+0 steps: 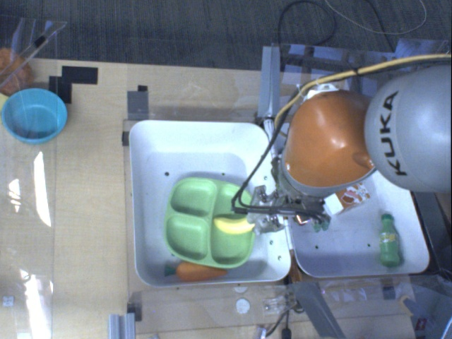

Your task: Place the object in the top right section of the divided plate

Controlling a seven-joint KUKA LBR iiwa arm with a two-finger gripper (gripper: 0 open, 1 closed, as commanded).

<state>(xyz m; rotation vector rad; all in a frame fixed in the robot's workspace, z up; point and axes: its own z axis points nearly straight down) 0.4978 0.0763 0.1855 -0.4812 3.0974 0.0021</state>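
Observation:
A green divided plate (201,221) lies in the left white bin (183,147). A yellow banana-like object (233,225) rests on the plate's right side, across its right-hand section. My gripper (263,217) hangs just right of that yellow object, at the plate's right edge, below the arm's orange band (325,143). The arm hides much of the gripper.
An orange carrot (200,272) lies against the plate's front edge in the left bin. The right bin (353,249) holds a green bottle (388,240) and a small red-and-white packet (353,196). A blue bowl (34,115) sits on the bench far left.

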